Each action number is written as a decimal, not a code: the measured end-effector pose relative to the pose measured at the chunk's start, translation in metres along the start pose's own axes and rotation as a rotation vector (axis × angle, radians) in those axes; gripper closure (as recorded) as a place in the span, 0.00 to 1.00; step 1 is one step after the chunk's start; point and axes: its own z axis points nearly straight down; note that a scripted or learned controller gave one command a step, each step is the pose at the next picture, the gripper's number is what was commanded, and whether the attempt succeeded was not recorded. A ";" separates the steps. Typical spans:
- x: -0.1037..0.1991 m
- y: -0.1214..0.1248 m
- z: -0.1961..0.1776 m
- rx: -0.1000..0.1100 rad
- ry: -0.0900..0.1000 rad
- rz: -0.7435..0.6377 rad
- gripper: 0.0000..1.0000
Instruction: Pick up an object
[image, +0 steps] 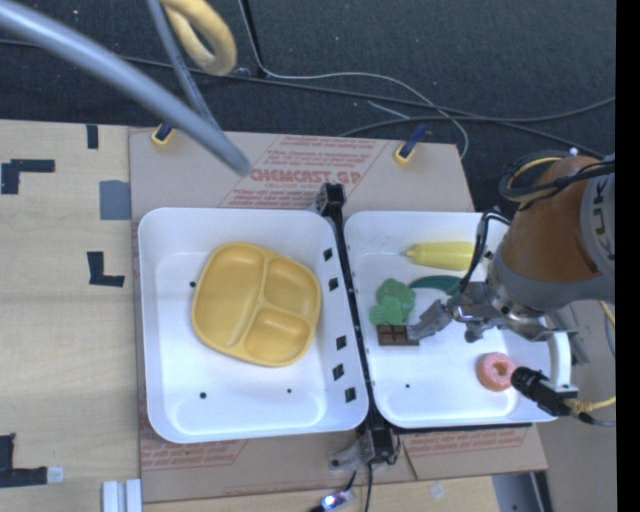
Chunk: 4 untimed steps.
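- Two white bins side by side on a cardboard sheet: the left bin (165, 330) has a yellow tray (257, 302) with three compartments, sitting a bit toward 12 o'clock of the bin's middle.
- The right bin (440, 405) has the toys: a yellow corn (442, 254) up at 12, green broccoli (393, 300) toward 9, a brown chocolate bar (397, 336) touching the broccoli's 6 o'clock side, and a pink donut (494, 372) down around 4.
- There's also a dark green strip (437, 283) just under the corn, can't tell what it is.
- The arm (555, 245) comes in from 3 o'clock, and the gripper (432, 322) is low in the right bin.
- The gripper tip is just at 3 o'clock of the chocolate bar, near or touching it. Honestly can't tell if it's clenched or released, and nothing visibly sits in it.
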 end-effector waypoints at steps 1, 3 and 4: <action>0.000 0.003 -0.006 -0.013 -0.002 -0.004 0.00; 0.003 0.005 0.097 -0.013 -0.003 -0.004 0.00; 0.003 0.005 0.084 -0.016 -0.003 -0.004 1.00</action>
